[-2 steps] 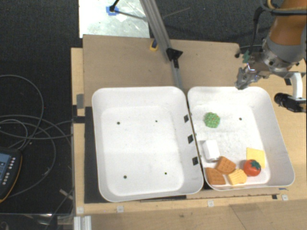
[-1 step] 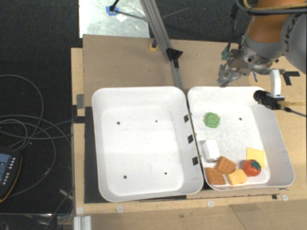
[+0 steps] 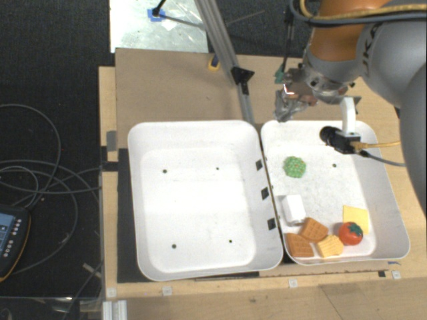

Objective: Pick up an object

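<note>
Camera view gives you a brown worktop [image 3: 167, 85] standing on dark carpet, with black cables [image 3: 40, 172] looped on the floor off its left edge and a handheld pendant [image 3: 10, 235] lying at the lower left. Beyond the worktop's far edge you see a pale floor patch marked with blue tape [image 3: 157, 13].

Two white bins sit side by side on the worktop. You find the left bin [image 3: 143, 179] bare. Along the right bin's [image 3: 393, 235] near edge you have a white block [image 3: 293, 209], two brown crackers [image 3: 307, 237], a yellow cube [image 3: 329, 247], a red tomato [image 3: 350, 233] and a yellow wedge [image 3: 355, 216]. A green ball [image 3: 294, 167] lies apart from them, toward the middle.

Your gripper [image 3: 288, 109] hangs over the right bin's far left corner; whether it is apart or together you cannot tell.
</note>
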